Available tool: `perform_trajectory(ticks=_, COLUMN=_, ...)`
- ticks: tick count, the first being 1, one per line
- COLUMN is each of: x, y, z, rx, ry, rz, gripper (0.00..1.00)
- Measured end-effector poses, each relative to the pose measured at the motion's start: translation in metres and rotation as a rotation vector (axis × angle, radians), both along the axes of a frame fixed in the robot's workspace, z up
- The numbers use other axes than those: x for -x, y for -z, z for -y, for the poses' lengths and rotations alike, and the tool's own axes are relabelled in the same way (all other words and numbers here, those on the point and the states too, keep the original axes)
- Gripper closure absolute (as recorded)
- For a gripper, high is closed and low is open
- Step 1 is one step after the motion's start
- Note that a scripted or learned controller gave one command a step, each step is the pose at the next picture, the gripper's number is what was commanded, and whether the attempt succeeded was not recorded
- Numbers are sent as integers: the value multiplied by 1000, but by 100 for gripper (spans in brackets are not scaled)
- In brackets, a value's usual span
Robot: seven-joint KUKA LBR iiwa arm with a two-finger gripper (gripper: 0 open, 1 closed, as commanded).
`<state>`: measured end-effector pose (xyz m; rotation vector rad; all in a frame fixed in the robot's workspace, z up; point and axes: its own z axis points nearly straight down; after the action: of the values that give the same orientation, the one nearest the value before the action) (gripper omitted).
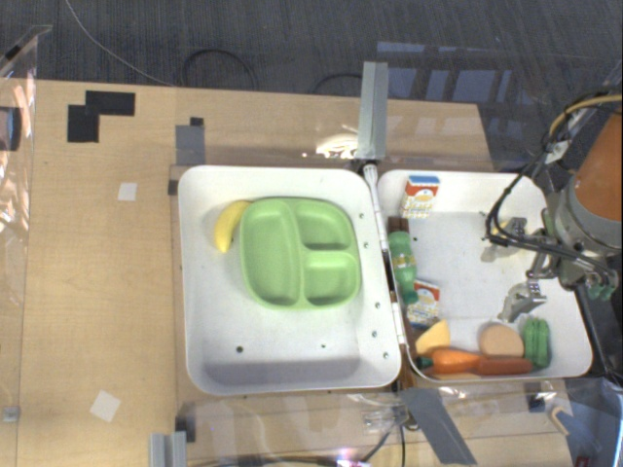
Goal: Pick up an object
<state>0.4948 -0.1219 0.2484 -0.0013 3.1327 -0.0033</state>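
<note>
A pale wood worktop (97, 290) carries two white bins; the right bin (458, 251) holds the clutter. The arm (594, 193) reaches in from the right, its hand (521, 303) low over the near right corner, whether open or closed I cannot tell. Just nearer lie a green object (535, 341) and a tan round one (501, 340).

One fixed overhead camera, slanted down on both white bins (195, 261) from mid-distance

My worktop (107, 290) was pale wood; two white bins sat on it side by side, the left bin (282, 368) touching the right bin (467, 236), with black marks (97, 115) at its far left corner.
</note>
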Motion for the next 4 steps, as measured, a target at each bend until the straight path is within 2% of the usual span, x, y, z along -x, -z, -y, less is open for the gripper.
perform_trajectory(ticks=1, x=-28, y=152, z=20, rx=0, ry=-32, rz=1, gripper=0)
perform_trajectory(ticks=2, x=-100, y=159, z=41, rx=4, ry=-392, rz=6, gripper=0)
perform_trajectory(ticks=3, x=-101, y=159, z=-24, rx=1, ry=-315, rz=6, gripper=0)
perform_trajectory(ticks=4, x=-66, y=157, z=-34, rx=6, ry=-111, rz=12, gripper=0)
